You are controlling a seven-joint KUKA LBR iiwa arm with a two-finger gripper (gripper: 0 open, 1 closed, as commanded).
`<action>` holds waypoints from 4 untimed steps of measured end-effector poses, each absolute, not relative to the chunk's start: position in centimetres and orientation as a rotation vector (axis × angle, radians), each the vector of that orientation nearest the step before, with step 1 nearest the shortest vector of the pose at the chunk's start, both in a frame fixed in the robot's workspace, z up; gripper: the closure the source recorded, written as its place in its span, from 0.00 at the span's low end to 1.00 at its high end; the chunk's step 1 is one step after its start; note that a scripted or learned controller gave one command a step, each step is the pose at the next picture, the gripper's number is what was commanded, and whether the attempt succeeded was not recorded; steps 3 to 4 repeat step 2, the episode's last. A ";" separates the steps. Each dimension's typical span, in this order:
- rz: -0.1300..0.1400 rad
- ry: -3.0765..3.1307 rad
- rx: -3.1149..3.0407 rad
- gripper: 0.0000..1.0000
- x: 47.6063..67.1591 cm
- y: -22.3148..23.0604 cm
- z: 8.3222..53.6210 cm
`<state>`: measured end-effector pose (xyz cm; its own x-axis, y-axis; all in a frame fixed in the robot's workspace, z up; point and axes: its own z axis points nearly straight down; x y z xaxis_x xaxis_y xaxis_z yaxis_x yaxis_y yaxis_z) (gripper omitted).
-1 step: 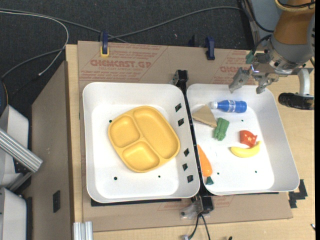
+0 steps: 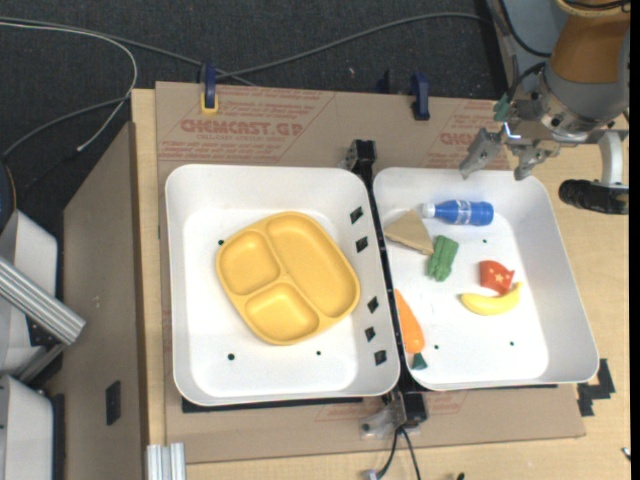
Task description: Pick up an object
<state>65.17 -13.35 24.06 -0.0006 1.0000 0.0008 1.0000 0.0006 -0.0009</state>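
Jaws: I read both fingers spread wide apart, splayed left and right, with nothing between them.
Gripper (image 2: 498,159): I see it above the far rim of the right bin (image 2: 560,268), near that bin's far left part, clear of every object.
Arm (image 2: 590,38): it enters from the upper right; the orange band sits above the grey wrist, and the wrist points down toward the bench.
Bottle (image 2: 458,211): lying on its side, blue with a white cap end pointing left, the object nearest the fingers, just inside the far wall.
Wedge (image 2: 407,232): tan, flat, just left of and below the bottle, near the bin's left wall.
Green piece (image 2: 442,257): just beside the wedge, toward the bin's middle.
Red piece (image 2: 496,275): touching the banana (image 2: 489,302) below it.
Carrot (image 2: 409,327): along the left wall, close to the near corner.
Open room: I see bare floor at the right side and the near right corner of the right bin.
Left bin (image 2: 190,268): holds a yellow tray (image 2: 288,276) with three compartments, bare floor around it.
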 end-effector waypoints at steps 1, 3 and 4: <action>0.006 -2.217 -2.219 0.00 65.3 -14.3 18.7; 0.005 -2.220 -2.216 0.00 66.2 -14.1 13.7; 0.005 -2.220 -2.216 0.00 66.2 -14.1 13.7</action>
